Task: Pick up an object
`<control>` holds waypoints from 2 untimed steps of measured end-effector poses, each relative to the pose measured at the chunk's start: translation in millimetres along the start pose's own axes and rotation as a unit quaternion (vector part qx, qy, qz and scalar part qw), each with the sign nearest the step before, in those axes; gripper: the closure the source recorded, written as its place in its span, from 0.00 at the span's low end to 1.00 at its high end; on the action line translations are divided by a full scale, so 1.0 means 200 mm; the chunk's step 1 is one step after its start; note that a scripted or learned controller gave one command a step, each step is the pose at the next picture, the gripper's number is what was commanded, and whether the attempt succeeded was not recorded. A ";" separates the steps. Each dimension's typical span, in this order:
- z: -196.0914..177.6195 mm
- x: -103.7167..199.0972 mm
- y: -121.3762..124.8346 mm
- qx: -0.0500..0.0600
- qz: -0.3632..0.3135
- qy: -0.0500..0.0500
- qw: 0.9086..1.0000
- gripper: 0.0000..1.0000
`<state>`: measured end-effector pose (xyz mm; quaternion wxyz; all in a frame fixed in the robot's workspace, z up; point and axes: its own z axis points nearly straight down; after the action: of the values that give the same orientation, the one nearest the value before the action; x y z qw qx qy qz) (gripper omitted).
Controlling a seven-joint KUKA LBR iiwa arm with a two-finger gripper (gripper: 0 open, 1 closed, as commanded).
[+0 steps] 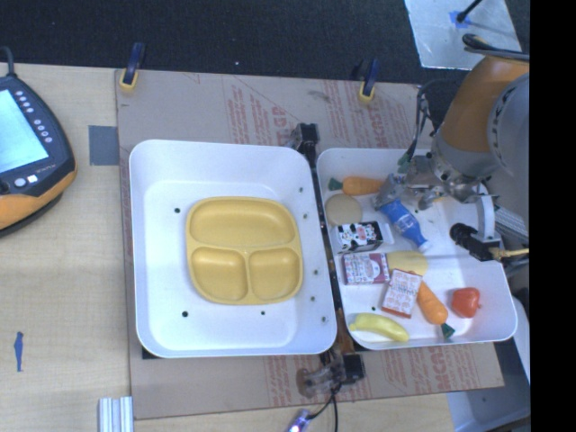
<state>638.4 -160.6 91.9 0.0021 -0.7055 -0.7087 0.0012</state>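
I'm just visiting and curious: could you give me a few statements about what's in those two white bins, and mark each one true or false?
1. The yellow tray lies in the left bin. True.
2. The banana lies in the left bin. False: it is in the right bin, near its front edge.
3. The tomato is beside a carrot. True.
4. The blue bottle sits on the yellow tray. False: it lies in the right bin, below the gripper.
5. The tray has three compartments. True.
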 end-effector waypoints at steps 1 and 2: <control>0.00 0.20 0.09 0.002 -0.001 0.000 1.000 0.00; 0.00 -0.26 0.04 -0.002 0.002 -0.001 1.000 0.00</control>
<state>647.0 -212.8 92.5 0.0005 -0.7066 -0.7076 0.0003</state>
